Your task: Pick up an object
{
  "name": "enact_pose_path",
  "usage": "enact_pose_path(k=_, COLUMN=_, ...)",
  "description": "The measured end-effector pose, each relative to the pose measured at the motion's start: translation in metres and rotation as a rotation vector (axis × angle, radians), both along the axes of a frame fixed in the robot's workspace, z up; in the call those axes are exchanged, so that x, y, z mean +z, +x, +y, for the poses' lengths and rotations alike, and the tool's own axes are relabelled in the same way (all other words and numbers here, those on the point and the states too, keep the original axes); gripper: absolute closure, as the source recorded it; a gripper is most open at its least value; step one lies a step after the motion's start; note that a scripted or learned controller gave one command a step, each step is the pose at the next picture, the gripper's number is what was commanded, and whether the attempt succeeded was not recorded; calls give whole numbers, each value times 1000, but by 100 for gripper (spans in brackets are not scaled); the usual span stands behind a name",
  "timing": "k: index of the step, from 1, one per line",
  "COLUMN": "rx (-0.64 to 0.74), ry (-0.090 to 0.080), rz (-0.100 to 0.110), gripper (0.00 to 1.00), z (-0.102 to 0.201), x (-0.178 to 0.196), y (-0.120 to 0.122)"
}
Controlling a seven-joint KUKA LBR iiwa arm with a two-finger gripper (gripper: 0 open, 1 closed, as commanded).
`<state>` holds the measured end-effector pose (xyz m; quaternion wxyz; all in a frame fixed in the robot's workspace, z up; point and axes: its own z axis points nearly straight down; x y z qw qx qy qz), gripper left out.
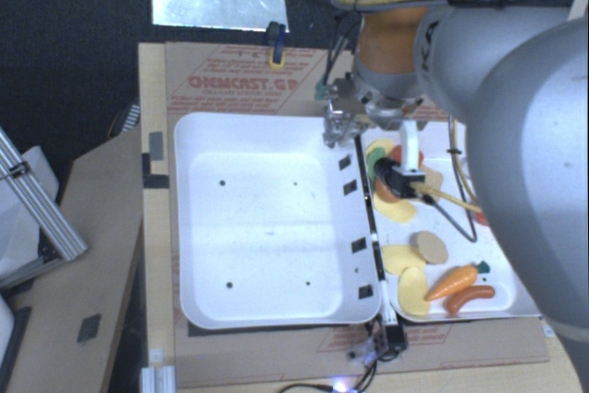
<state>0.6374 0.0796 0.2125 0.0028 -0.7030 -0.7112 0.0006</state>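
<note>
The right bin (515, 301) holds several toy foods. An orange carrot (453, 279) with a green top lies near its front, next to a red-orange sausage (473, 296). A brown round piece (429, 246) sits behind them, with yellow slices (413, 289) to its left and another yellow piece (397, 209) further back. A green and red item (375, 157) lies near the bin's back, partly hidden by the arm. My gripper (334, 130) hangs over the back end of the divider between the bins, with nothing seen in it.
The left bin (184, 198) is a white tray beside the right one. The black-clipped divider (368, 235) runs between the bins. The grey arm (515, 106) covers the right bin's back and right side. A cardboard sheet (239, 78) lies under the bins.
</note>
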Motion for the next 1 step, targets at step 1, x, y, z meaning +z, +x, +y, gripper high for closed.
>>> enact_pose_path(k=1, rx=1, ry=4, rz=-18, gripper=100, z=65, x=126, y=-31)
